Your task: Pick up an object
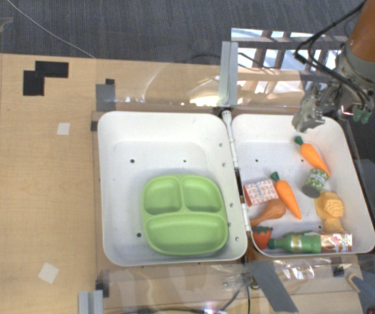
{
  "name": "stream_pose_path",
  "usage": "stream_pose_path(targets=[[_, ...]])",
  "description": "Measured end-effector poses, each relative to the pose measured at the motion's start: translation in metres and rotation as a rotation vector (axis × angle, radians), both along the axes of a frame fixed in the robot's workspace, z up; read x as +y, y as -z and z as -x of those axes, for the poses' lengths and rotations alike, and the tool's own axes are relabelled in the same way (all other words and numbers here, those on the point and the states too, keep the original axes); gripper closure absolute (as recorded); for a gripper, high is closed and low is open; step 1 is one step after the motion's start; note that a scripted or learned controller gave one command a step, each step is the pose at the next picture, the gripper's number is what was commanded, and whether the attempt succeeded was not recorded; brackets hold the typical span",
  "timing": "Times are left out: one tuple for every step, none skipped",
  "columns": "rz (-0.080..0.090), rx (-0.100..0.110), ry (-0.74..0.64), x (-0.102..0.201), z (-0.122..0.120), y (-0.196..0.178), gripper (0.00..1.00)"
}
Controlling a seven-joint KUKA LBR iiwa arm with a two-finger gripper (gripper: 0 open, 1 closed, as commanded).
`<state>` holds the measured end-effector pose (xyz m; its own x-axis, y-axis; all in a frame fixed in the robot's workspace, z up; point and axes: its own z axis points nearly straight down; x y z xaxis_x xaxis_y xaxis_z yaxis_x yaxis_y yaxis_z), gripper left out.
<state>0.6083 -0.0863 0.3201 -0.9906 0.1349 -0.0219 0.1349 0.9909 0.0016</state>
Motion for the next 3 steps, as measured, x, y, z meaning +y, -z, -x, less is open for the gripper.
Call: stream_pose_path(targets=[[0.001, -0.011, -0.002, 0.001, -0.002, -0.013, 1.0], [0.002, -0.021, -0.003, 0.001, -0.004, -0.027, 1.0], [0.0, 0.016, -0.042, 0.005, 0.079, 0.023, 1.0]])
